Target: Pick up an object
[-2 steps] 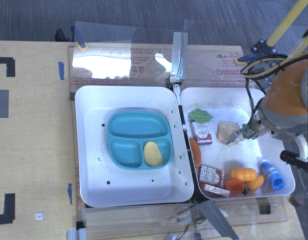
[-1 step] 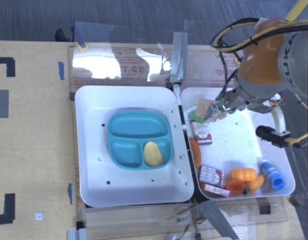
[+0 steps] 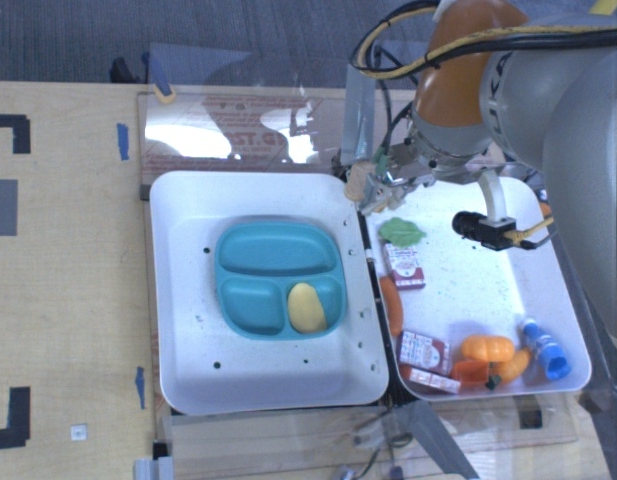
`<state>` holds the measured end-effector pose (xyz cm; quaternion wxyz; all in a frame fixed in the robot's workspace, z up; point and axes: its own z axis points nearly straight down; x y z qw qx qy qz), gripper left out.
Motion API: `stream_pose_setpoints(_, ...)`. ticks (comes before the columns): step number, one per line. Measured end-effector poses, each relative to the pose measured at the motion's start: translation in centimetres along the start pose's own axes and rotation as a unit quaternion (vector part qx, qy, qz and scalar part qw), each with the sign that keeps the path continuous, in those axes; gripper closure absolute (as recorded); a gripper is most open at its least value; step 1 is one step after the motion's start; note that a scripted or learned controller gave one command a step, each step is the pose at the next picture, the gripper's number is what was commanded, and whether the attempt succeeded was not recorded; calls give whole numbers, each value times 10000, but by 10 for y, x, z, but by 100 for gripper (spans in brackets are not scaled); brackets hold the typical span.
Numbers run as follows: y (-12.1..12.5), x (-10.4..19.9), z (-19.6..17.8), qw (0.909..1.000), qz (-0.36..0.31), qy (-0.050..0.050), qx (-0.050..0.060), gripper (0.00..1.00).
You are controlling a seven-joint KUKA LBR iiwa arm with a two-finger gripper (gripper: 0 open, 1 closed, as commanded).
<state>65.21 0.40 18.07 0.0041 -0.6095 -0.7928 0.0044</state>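
The gripper [image 3: 373, 190] sits at the far left corner of the right bin [image 3: 568, 298], over the seam between bins, with a small tan object [image 3: 366, 182] at its tip; whether it is gripped, its long axis and its heading cannot be told. Near it in that bin lie a green leaf [image 3: 400, 232], a packet [image 3: 404, 266], a carrot [image 3: 392, 303] lengthwise along the left wall, a second packet [image 3: 424, 353], an orange toy [image 3: 486, 352] and a blue bottle [image 3: 544, 349]. The left bin [image 3: 178, 268] holds a teal tray [image 3: 278, 273] with a yellow piece [image 3: 306, 308] in its near right compartment; both bins rest on a wooden bench [image 3: 63, 268].
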Motion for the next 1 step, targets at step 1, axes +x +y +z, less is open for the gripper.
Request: stream_pose_setpoints(1, 9, -3, -21, 9999, -145, 12, 75, 100)
